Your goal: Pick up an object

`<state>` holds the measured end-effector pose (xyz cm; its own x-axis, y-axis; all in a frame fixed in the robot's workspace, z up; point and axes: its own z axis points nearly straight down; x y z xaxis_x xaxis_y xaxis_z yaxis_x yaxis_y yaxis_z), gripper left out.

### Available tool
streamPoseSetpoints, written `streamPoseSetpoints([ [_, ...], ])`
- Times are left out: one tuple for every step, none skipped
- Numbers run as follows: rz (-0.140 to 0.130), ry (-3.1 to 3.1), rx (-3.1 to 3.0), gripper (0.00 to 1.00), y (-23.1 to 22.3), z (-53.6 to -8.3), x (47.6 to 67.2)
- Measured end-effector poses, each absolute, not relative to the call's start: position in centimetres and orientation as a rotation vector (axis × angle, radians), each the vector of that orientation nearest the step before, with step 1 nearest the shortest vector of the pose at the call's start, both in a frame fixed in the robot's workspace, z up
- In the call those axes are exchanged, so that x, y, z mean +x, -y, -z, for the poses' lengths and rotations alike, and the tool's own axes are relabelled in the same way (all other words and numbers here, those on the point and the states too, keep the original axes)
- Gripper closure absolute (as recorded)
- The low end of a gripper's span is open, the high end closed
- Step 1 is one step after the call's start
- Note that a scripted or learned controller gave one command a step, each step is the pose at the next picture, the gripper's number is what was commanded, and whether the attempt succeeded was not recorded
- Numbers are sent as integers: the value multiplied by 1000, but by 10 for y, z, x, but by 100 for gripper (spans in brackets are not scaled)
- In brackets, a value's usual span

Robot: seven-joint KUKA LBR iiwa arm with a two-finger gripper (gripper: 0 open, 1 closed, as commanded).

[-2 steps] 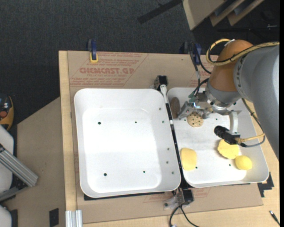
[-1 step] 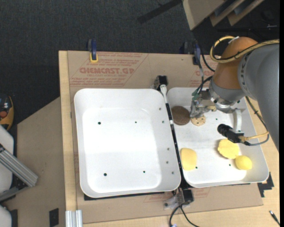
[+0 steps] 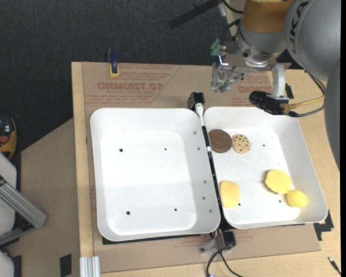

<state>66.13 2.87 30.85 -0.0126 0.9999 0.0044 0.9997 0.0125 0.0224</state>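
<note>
Single arm enters from right. Thick grey link (image 3: 321,38) sits to right of gripper, curving out of frame. Orange band (image 3: 263,13) directly above gripper, at wrist. Below band, grey wrist flange (image 3: 259,51) with cables and small fittings on its left side. Gripper (image 3: 221,81) hangs below-left of flange, pointing down, raised, nothing visible between fingers. Fingers small and metallic, too blurred to judge gap. White bracket with black module (image 3: 270,100) mounted lower-right of gripper, cable trailing right.
</note>
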Motion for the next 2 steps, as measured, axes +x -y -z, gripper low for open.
streamPoseSetpoints([
  [9,-2233,2222,100,-68,-237,626],
  [-27,-2214,2209,100,-68,-488,621],
])
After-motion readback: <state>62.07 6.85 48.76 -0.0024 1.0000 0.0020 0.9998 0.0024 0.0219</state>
